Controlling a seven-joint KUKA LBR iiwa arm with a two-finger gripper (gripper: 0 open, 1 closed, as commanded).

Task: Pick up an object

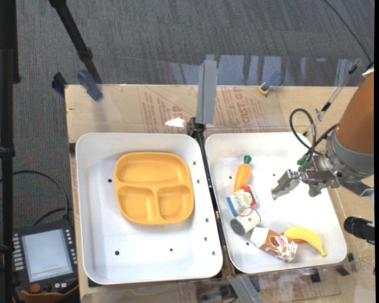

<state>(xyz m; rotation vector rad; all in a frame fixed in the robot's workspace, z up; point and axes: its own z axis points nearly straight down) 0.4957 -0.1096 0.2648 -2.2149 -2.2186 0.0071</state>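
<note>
Banana (306,238) whole, near front rim | crumpled brown packet (276,243) unreadable | gripper (298,185) fingers spread, holding nothing | arm cropped right

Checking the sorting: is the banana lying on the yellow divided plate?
No, the banana lies in the right bin, while the yellow divided plate sits in the left bin.

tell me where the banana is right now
The banana lies in the right bin, near its front right corner, right beside a brown-and-white carton and below the gripper.
</note>
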